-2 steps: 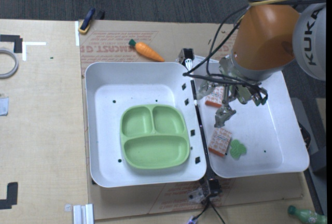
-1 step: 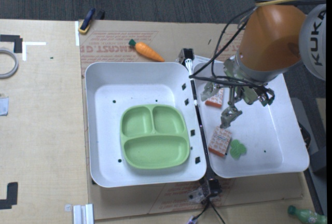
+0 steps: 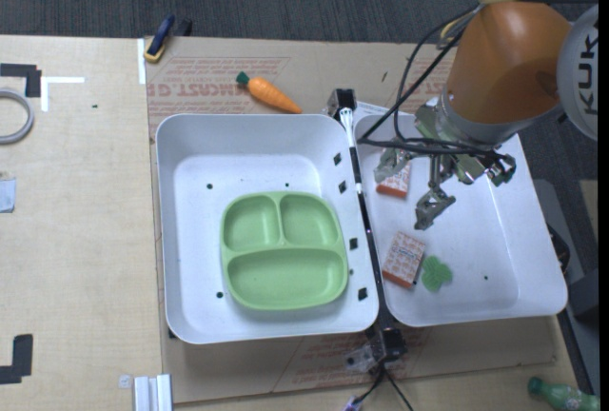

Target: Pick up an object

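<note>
Carton (image 3: 403,260) beside green toy (image 3: 438,273) in right bin (image 3: 514,290); tool (image 3: 433,206) above, finger state unclear.

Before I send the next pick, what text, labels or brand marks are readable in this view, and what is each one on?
"KU": black letters on the grey arm housing, cut off at the frame edge.
Red print on the cardboard sheet behind the left bin: reversed and too faint to read.
Orange and white box in the right bin: print too small to read.
Second small box by the tool: print blurred, unreadable.
</note>
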`<state>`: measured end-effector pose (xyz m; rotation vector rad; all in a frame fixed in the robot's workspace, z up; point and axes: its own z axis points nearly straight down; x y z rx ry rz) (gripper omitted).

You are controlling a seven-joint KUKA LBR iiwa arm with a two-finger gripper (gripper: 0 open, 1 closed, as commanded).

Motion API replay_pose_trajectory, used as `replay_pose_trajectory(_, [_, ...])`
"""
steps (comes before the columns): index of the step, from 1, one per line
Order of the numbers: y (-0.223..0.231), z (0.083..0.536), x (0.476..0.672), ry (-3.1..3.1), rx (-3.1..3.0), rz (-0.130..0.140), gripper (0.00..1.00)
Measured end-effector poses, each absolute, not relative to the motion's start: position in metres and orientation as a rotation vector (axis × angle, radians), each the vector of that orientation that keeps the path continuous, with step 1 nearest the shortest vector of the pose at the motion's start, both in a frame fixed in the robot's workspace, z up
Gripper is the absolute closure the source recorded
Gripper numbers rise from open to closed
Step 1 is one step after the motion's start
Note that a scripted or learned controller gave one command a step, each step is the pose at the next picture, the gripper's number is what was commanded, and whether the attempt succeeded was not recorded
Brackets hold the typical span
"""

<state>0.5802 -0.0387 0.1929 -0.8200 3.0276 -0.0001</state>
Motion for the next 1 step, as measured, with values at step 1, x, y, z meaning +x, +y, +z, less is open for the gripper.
replay_pose_trajectory(1, [-0.0928, 0.1179, 0.4944, 3.017, -0.870, 0.000, 0.00])
